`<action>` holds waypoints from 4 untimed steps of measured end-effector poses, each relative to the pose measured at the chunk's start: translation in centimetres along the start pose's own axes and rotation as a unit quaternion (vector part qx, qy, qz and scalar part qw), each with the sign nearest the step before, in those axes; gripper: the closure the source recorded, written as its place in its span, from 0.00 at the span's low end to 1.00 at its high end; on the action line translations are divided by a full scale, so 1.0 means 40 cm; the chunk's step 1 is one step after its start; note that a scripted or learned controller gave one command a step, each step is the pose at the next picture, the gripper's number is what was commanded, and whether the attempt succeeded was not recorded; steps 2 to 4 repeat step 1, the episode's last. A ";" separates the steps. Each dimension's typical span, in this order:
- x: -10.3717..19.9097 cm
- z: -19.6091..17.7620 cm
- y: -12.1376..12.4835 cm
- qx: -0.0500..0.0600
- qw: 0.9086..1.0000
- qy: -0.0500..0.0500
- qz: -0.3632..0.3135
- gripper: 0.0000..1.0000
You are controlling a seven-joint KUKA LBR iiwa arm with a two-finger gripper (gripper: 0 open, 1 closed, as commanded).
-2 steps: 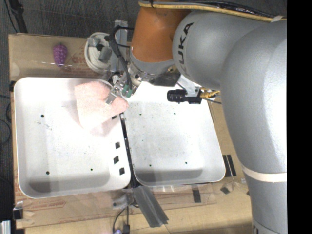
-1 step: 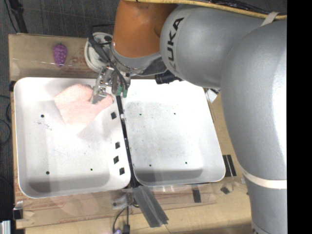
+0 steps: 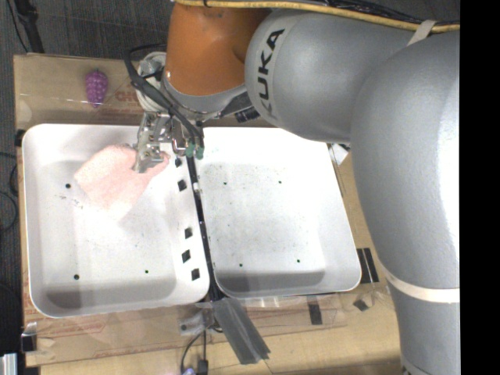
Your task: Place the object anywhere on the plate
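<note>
Grey arm housing [image 3: 375, 92], nearest the lens, is lettered "KUKA" [image 3: 267, 70], with an orange band [image 3: 207, 41] toward the wrist. Gripper [image 3: 150, 158]: lowered over the left bin [image 3: 47, 287], at the upper right edge of a pale pink plate [image 3: 117, 180]; the jaw state cannot be told. A small purple grape-like object [image 3: 96, 87] is seen on the bench behind the left bin, well apart from the plate. It is judged light, knobbly, possibly yielding, best pinched across its middle. Right bin [image 3: 281, 209]: speckled.
</note>
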State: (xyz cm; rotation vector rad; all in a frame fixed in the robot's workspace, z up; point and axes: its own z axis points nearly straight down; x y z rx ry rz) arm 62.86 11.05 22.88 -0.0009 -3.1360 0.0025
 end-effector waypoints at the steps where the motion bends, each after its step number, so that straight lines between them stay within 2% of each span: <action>1: 0.000 0.000 0.001 0.000 1.000 0.000 0.000 0.00; 4: 0.000 0.000 0.001 0.000 1.000 0.000 0.000 0.00</action>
